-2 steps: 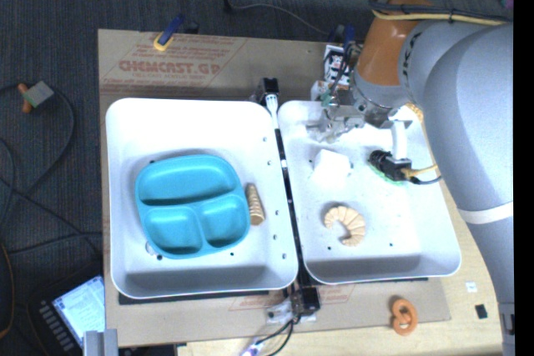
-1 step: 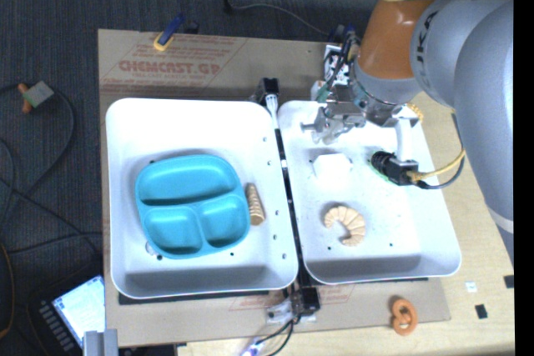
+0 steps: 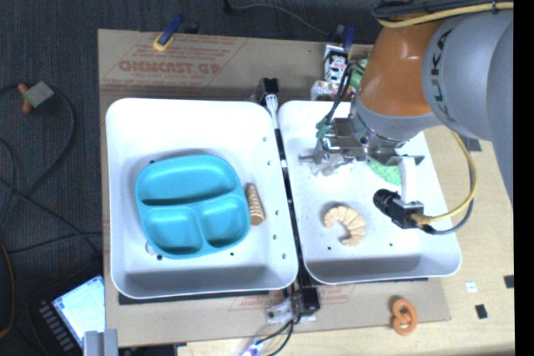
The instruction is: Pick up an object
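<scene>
A tan croissant-shaped toy (image 3: 346, 223) lies near the front of the right bin (image 3: 434, 258). Something green (image 3: 385, 171) peeks out from under the arm's wrist further back in that bin. My gripper (image 3: 332, 156) hangs low over the middle-left of the right bin, behind the croissant and apart from it. In the left bin (image 3: 125, 179) sits a blue divided tray (image 3: 190, 204), with a small brown cylinder (image 3: 254, 204) against its right side.
The grey arm with its orange band (image 3: 400, 79) covers the back of the right bin. A black cable connector (image 3: 396, 208) hangs right of the croissant. A small orange ring (image 3: 405, 314) lies on the bench in front of the right bin.
</scene>
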You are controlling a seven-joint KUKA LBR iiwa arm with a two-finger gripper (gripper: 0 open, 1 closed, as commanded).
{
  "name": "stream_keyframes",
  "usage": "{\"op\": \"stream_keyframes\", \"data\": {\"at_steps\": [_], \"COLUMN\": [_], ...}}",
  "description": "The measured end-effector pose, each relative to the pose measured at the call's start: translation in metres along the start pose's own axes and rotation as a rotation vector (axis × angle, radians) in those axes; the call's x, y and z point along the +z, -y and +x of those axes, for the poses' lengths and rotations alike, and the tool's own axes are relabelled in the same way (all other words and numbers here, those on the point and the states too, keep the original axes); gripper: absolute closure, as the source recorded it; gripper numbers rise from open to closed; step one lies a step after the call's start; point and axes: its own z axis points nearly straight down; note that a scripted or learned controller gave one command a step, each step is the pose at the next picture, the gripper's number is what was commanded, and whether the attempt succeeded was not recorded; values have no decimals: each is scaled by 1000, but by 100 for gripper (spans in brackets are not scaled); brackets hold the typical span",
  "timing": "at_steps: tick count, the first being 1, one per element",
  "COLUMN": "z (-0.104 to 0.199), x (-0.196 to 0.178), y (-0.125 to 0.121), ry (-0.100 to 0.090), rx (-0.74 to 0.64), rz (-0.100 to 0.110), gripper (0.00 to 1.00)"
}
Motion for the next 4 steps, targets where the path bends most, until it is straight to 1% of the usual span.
{"op": "stream_keyframes", "data": {"at_steps": [1,2,3,4], "z": [69,68,68,-10], "x": [-40,-40,-40,17], "y": [59,59,59,57], "ry": [0,0,0,1], "rx": [-1,-1,-1,2], "rz": [0,0,0,0], "gripper": [100,0,0,0]}}
